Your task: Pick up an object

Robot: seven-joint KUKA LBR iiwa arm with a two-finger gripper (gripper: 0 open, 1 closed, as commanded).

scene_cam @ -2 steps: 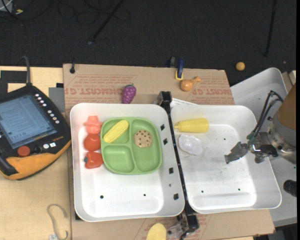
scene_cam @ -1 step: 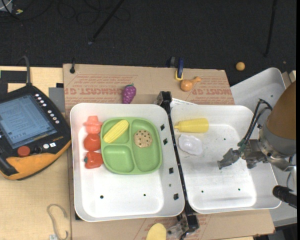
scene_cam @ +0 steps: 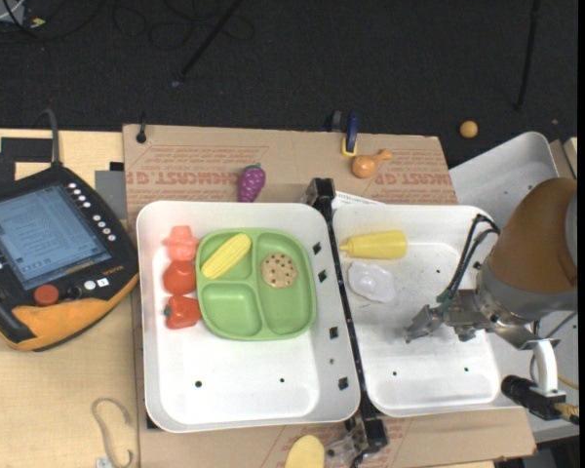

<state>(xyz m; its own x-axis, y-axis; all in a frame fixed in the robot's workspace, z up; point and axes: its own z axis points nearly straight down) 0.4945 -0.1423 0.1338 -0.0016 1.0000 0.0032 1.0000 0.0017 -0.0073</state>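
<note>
At the near edge of the bench a yellow lemon-shaped toy (scene_cam: 305, 450) lies on the cardboard just outside the left bin (scene_cam: 234, 398). The gripper (scene_cam: 431, 322) hangs low over the floor of the right bin (scene_cam: 439, 383), reaching in from the right, with the orange-banded wrist (scene_cam: 534, 252) above it. Its dark fingers (scene_cam: 416, 328) point left toward the bin's middle; they are small and dim, so whether they are spread or pressed together cannot be told, and nothing shows between them.

Just left of and beyond the gripper lies a clear plastic piece (scene_cam: 372, 283) (pale, hard to make out against the white floor), apart from the fingertips. Beyond that, a yellow mustard bottle (scene_cam: 375, 246) lies on its side near the far wall.

In the left bin sits a green divided tray (scene_cam: 255, 310) holding a corn cob (scene_cam: 224, 254) and a cookie (scene_cam: 279, 270). Red and pink toy pieces (scene_cam: 179, 278) line up beside the tray's left edge.

Farther back on the cardboard (scene_cam: 292, 164) rest a bunch of purple grapes (scene_cam: 251, 181) and an orange pear-like toy (scene_cam: 367, 164). A teach pendant (scene_cam: 49, 252) lies at the left.
</note>
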